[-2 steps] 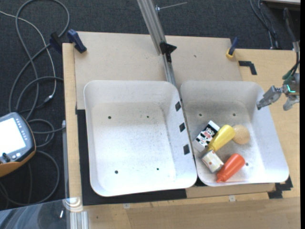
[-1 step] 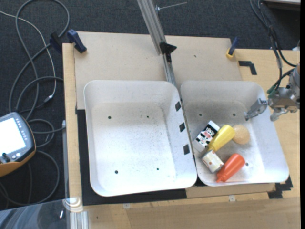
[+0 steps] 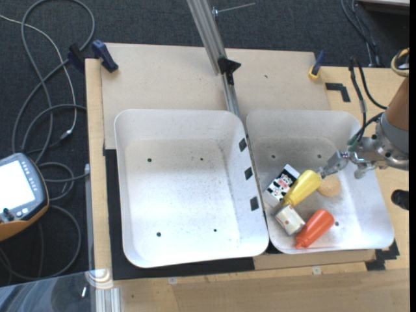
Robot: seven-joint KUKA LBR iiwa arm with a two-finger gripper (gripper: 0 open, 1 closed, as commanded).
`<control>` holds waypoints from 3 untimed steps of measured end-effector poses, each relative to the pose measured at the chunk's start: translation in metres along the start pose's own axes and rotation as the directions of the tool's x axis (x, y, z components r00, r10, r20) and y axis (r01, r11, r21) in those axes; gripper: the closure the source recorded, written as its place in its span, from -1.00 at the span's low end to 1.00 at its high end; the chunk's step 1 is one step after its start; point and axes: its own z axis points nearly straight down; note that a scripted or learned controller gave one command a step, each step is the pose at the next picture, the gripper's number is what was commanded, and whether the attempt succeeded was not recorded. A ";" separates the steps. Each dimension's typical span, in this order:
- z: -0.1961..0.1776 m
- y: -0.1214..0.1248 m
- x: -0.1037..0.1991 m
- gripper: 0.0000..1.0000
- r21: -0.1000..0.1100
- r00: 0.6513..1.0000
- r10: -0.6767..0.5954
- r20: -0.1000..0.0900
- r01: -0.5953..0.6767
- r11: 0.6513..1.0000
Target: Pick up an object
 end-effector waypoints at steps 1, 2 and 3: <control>0.050 0.011 0.003 -1.00 -0.005 1.000 0.000 0.001 0.000 1.000; 0.035 0.013 0.003 1.00 -0.013 1.000 0.000 0.002 0.000 1.000; -0.027 0.012 -0.005 1.00 -0.014 1.000 0.000 0.007 0.000 1.000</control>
